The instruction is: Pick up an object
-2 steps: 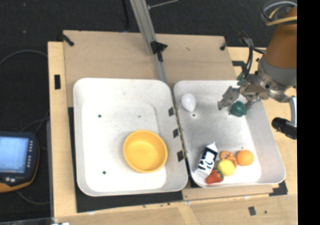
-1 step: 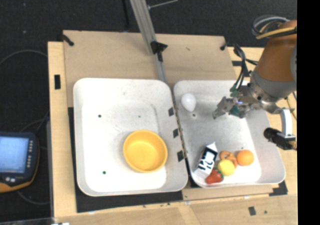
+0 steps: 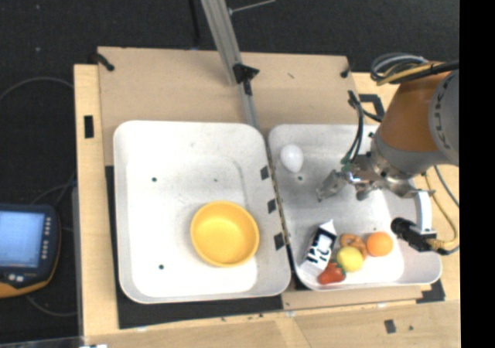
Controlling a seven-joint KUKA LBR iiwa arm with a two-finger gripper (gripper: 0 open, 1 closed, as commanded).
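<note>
Smooth white bins [image 3: 193, 145], round yellow bowl [image 3: 224, 233]

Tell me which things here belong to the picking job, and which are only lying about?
Job: gripper; right bin; white ball; black-and-white carton; orange; yellow fruit; red fruit.
Lying about: left bin; yellow bowl; handheld screen; metal rail.

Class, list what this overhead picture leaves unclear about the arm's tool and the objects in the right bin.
- Tool: finger state too small and blurred, camera view.
- Black-and-white carton: print too small to read.
- Red item: partly hidden by the yellow fruit.
- Right bin: far side covered by the arm.
</note>
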